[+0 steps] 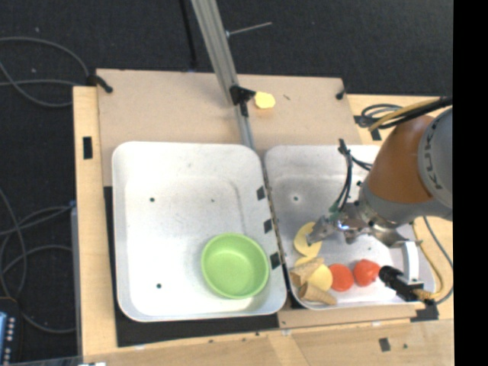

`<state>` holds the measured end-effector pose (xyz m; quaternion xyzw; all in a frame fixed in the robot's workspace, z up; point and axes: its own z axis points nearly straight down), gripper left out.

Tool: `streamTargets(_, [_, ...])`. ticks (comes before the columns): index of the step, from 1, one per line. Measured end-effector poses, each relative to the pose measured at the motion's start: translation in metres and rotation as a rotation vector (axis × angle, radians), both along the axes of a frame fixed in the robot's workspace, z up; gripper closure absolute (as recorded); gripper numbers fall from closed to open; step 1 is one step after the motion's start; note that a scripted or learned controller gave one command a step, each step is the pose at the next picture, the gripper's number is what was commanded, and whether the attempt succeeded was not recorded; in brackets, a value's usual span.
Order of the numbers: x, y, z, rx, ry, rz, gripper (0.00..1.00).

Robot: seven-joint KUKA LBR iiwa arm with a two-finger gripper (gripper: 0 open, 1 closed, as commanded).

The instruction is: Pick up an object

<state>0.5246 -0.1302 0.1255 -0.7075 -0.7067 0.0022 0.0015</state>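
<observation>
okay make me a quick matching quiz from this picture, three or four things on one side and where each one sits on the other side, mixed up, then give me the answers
Things:
1. green bowl
2. red tomatoes
3. small yellow piece
4. tool

Places:
A. on the bench board behind the bins
B. front of the left bin
C. over the right bin, near its middle
D. front of the right bin

Pairs: 1-B, 2-D, 3-A, 4-C
</observation>
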Motion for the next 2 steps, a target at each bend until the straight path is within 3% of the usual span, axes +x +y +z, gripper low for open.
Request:
streamTargets(1, [0.003, 0.000, 0.014, 0.003, -0.008, -0.004, 1.00])
streamTargets(2, [0.012, 0.005, 0.072, 0.000, -0.013, 0.006, 1.00])
